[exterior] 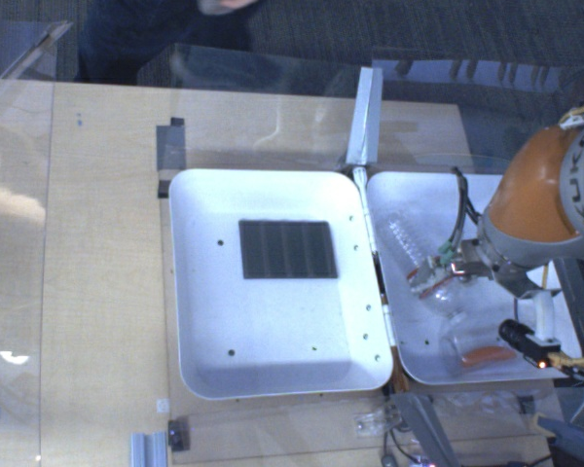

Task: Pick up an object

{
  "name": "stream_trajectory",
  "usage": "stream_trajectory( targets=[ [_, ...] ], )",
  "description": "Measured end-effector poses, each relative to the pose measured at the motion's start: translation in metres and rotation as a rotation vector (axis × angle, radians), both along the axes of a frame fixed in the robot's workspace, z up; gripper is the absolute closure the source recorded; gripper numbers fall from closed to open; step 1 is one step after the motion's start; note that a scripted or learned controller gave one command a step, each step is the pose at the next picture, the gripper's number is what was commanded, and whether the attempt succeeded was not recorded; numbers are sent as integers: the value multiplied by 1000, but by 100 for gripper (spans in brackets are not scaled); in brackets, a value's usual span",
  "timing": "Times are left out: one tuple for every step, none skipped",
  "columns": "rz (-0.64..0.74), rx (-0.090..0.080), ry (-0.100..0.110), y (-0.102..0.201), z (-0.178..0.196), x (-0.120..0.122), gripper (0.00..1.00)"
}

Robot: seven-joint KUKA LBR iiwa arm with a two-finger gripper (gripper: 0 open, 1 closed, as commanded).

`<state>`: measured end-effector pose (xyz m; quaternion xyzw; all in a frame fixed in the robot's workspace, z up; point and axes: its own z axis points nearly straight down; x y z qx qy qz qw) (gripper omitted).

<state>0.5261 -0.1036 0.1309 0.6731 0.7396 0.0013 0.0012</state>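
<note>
- Low over the right bin [472, 188], the gripper [434, 273] is down among clear plastic items; whether it is spread or closed, and whether anything is caught in it, cannot be told from this slanted view, since the metal tip blurs into the transparent clutter.
- Candidate objects all lie in the right bin: a clear ridged plastic piece [405, 234] just up-left of the gripper, a clear plastic object [446, 302] touching or directly under the tip, and an orange object [485, 356] nearer the bin's front edge, well clear of the gripper.
- The left bin [204, 261] carries only a dark grated rectangle [287, 249] set into its floor.
- Doing this step well probably means settling squarely over one item, most likely the clear one beneath the tip, closing firmly before any lift, then rising straight up; clear plastic looks light and slippery, so an off-centre pinch could flick it aside.
- The arm [540, 197] reaches in from the right, its orange band above the wrist hanging over the bin's right half, with the wrist angled down and leftward toward the bin's middle.
- Cables run along the wrist close to the bin's right rim.
- Both bins rest side by side on the wooden surface [88, 261].
</note>
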Motion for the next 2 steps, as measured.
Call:
stream_trajectory(
  targets=[
    [31, -1, -10, 6, -41, 32, 0],
    [32, -1, -15, 8, -29, 34, 100]
  ],
)
